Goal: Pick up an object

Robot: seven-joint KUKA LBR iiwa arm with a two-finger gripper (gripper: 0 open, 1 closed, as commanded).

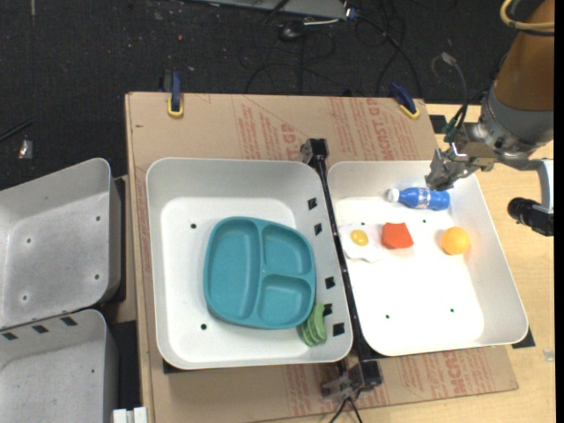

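Cardboard is lying flat under two shallow white bins, clamped at its far edge by two clips. The left bin is holding a teal divided plate, which is taking up most of its floor, and a small green item is peeking out from under the plate's near right corner. The right bin is carrying four smaller things toward its far half: a blue bottle with a white cap lying on its side, an orange-red block nearer the middle, an orange ball to the block's right, and a toy fried egg (white with a yellow yolk) just beside the bin's left wall.

The arm is reaching in from the right, and the gripper is hanging at the bottle's right end, touching or nearly touching it. Whether it is released or clenched I cannot tell, since the tips are too dark and small to read.
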